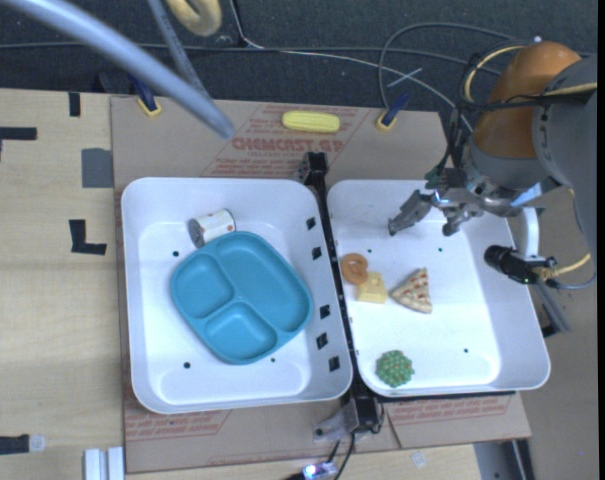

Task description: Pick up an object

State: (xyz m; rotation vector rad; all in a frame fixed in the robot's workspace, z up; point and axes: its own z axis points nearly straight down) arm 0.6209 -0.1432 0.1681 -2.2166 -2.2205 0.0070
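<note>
My gripper (423, 226) hangs over the back part of the right bin (512, 358), its two dark fingers spread apart with nothing between them. In front of it, on the bin floor, lie an orange ring-shaped piece (354, 266), a yellow cheese-like block (373, 289) touching it, and a pizza slice (414, 291). A green broccoli-like ball (394, 367) sits near the bin's front edge. The gripper is above and behind the pizza slice, apart from all of them.
The left bin (142, 268) holds a blue divided plate (240, 295) and a small white can (212, 226) lying behind it. A yellow banana-shaped item (310, 121) lies on the cardboard behind the bins. Cables run behind the right bin.
</note>
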